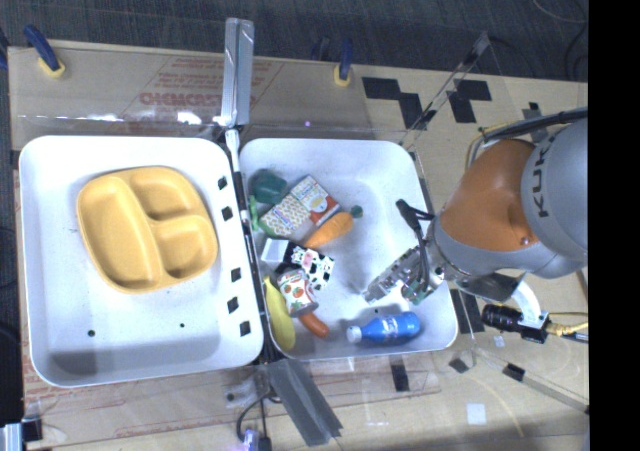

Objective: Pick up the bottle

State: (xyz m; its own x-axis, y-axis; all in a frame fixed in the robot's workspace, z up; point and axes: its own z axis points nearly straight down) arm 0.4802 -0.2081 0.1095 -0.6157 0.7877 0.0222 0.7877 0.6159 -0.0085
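Since the bottle (388, 328) lies flat at the bin's 5 o'clock, light and slick-looking, grip mid-body; gripper (403, 277) state unclear.

You have two bins side by side: the left bin (40, 239) holds a divided tray (147, 227) toward its ten o'clock. In the right bin (385, 164), the bottle (388, 329) lies at five o'clock, the gripper (400, 282) just beyond it at twelve, and a banana (280, 319) lies at seven o'clock.
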